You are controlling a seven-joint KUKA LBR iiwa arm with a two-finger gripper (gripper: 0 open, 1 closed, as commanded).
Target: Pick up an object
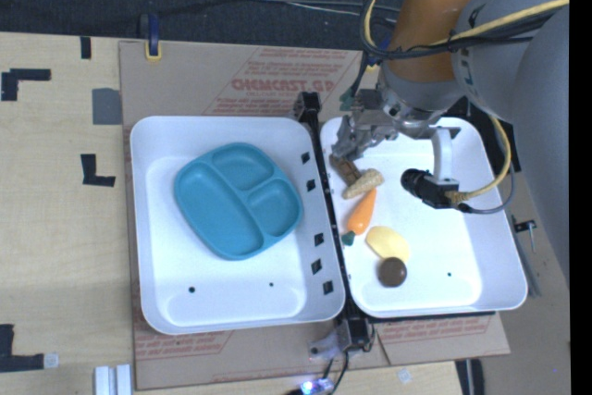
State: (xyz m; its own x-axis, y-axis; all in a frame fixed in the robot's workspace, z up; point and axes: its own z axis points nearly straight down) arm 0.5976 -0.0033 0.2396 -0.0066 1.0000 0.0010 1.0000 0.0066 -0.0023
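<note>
Nothing is lifted yet — the gripper [350, 146] hangs low over the brown piece [345, 169] beside the carrot [361, 212], its jaw state untellable — so grasp and lift remain.

Even, soft overhead light; slightly soft focus and low resolution.

Both white bins [148, 199] read bright, close to washed out on their floors, while the dark floor along the top stays dim and grainy. Shadows are faint: a soft one sits under the blue tray [239, 199] and along the bin walls. The orange band [435, 9] of the arm shows a mild sheen. Small items in the right bin look fuzzy at the edges.
</note>
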